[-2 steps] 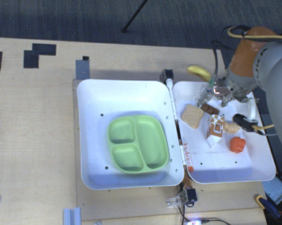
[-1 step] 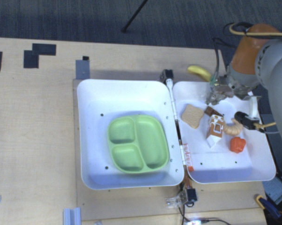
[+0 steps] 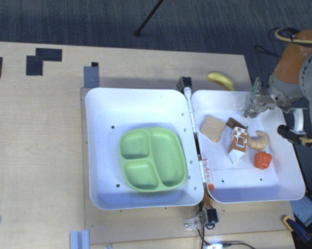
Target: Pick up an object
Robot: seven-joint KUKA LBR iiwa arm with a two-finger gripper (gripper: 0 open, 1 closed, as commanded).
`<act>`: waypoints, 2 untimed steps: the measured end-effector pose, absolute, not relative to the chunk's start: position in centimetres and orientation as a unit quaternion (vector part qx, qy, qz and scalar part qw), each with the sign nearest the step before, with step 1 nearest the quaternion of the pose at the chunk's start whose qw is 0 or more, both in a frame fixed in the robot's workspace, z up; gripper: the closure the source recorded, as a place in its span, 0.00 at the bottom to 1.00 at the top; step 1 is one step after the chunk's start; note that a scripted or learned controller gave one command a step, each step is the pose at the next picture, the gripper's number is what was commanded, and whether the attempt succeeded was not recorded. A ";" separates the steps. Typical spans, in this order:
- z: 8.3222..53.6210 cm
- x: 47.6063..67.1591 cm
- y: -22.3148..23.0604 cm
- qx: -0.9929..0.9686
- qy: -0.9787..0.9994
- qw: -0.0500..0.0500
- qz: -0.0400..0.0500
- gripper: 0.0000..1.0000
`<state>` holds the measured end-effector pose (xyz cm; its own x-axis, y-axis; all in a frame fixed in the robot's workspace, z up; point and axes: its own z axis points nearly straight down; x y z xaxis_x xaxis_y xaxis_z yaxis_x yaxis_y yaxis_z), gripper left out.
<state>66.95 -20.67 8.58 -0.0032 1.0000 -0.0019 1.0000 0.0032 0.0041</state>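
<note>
While nothing is lifted yet, we judge the pick barely begun. Nearest us in the right bin (image 3: 285, 188) lie a red tomato-like piece (image 3: 263, 160), a small carton (image 3: 238, 140), a croissant (image 3: 258, 140) and toast (image 3: 213, 128). Farther back the gripper (image 3: 255, 109) hovers over the bin's corner; whether it's apart or closed, we cannot tell.

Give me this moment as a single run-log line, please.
gripper: over right bin far corner, nothing seen held | toast, carton, croissant, tomato: lying in bin | green tray: left bin
</note>
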 end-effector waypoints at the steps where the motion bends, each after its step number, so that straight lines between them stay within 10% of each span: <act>1: 8.5 67.0 -20.0 0.705 0.710 -0.004 0.003 0.00; 2: 8.5 62.5 -13.4 0.705 0.709 0.001 0.001 0.00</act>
<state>62.46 -13.38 8.53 -0.0057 1.0000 0.0011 1.0000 0.0057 0.0028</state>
